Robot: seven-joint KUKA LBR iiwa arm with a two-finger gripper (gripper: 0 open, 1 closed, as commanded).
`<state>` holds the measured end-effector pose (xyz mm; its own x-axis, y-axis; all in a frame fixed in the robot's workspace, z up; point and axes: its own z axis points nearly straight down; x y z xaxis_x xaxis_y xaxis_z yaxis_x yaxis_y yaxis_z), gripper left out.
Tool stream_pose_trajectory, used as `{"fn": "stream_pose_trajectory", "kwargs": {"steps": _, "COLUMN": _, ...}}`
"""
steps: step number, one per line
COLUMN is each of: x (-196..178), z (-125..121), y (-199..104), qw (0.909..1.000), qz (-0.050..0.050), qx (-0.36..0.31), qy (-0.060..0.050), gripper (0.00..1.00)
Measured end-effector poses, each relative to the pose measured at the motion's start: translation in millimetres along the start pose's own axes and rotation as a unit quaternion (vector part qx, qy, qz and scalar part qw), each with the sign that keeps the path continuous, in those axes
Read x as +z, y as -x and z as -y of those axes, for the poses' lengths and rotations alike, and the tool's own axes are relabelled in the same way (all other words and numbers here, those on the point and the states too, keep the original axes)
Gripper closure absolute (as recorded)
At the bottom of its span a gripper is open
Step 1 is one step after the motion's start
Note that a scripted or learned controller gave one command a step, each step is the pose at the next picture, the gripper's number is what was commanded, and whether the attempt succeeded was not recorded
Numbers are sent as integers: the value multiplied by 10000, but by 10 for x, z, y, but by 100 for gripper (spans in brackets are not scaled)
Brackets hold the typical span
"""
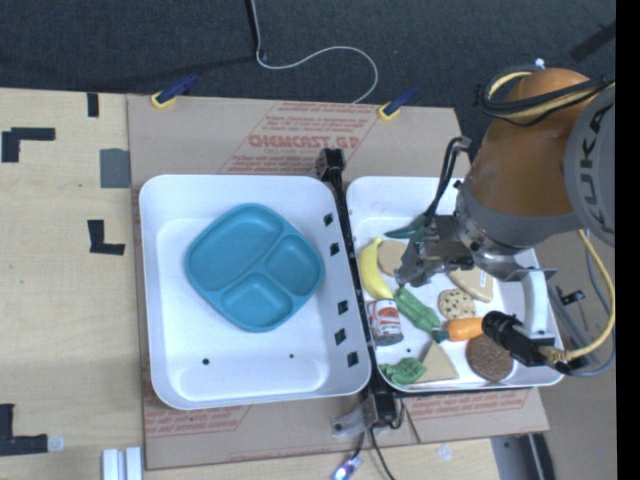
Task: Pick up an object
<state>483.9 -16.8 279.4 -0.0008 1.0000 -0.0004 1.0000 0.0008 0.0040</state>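
The right bin (400, 196) holds toy food: a yellow banana (372, 270), a green pod (418, 310), a small red-and-white can (386, 321), an orange carrot piece (463, 329), a chip cookie (455, 303), a brown round patty (489, 359), a tan wedge (440, 362) and a green leafy piece (405, 372). My gripper (418, 264) hangs over the middle of this bin, just right of the banana and above the green pod. Its dark fingers point down and left, and nothing shows between them.
The left bin (165, 208) holds a blue divided plate (255, 265). A black divider with clips (345, 268) runs between the bins. The grey and orange arm (530, 168) covers the right bin's far right side. A white cable (310, 58) lies on the dark cloth behind.
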Motion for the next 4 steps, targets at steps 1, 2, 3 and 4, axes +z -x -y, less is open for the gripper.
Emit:
{"fn": "stream_pose_trajectory", "kwargs": {"steps": 1, "x": 538, "z": -806, "y": -150, "qw": 10000, "qz": 7, "qx": -15, "qy": -23, "gripper": 100}}
{"fn": "stream_pose_trajectory", "kwargs": {"steps": 2, "x": -414, "z": -128, "y": -111, "qw": 10000, "qz": -7, "qx": -3, "qy": -12, "gripper": 100}}
{"fn": "stream_pose_trajectory", "kwargs": {"steps": 3, "x": 117, "z": -129, "y": -873, "qw": 10000, "qz": -6, "qx": -37, "qy": -58, "gripper": 100}}
{"fn": "stream_pose_trajectory", "kwargs": {"steps": 4, "x": -911, "z": -6, "y": -448, "qw": 10000, "qz": -1, "qx": 8, "qy": 17, "gripper": 100}}
